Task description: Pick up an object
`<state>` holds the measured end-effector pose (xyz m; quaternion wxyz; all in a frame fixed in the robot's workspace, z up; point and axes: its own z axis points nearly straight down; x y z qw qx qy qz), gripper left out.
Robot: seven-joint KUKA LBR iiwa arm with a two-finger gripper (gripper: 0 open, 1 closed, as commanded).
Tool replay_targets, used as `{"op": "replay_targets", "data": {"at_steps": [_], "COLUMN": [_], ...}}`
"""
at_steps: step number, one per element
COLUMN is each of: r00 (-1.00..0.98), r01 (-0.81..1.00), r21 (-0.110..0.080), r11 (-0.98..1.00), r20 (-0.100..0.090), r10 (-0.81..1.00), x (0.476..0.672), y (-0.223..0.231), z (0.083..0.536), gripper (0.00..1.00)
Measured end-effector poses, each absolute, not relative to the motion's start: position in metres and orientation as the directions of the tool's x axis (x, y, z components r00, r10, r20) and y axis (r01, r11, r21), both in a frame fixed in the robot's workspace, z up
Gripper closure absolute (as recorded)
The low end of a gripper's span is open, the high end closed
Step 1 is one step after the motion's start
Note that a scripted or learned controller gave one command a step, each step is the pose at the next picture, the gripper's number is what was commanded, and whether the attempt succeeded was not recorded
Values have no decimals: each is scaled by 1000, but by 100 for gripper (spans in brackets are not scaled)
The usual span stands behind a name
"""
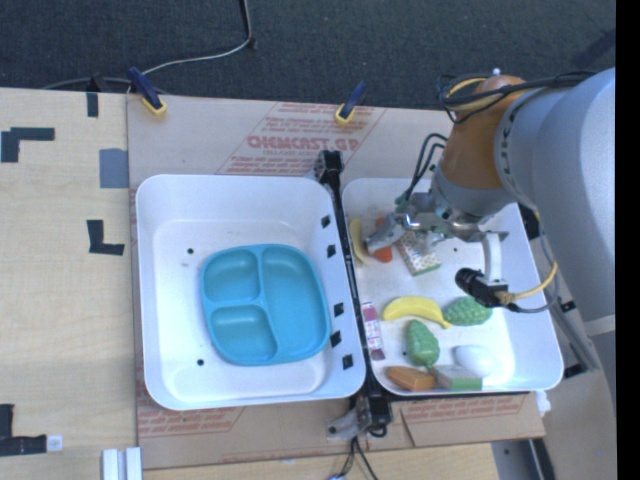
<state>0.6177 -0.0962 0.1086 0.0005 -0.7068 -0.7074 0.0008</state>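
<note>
The grey arm's tool hangs low over the far end of the right white bin, amid small items; whether it is spread or pinching cannot be told. Just nearer than the tool lie a yellow plastic banana and 2 green toy vegetables. Left of the tool, a blue 3-compartment plate sits in the left white bin.

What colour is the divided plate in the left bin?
Light blue; the divided plate shows clearly in the camera view.
</note>
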Motion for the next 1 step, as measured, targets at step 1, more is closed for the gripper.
{"op": "replay_targets", "data": {"at_steps": [1], "r00": [0], "r01": [1000], "r21": [1], "r11": [0], "r20": [-3], "r10": [1000], "x": [670], "y": [-102], "z": [90], "gripper": [0]}}
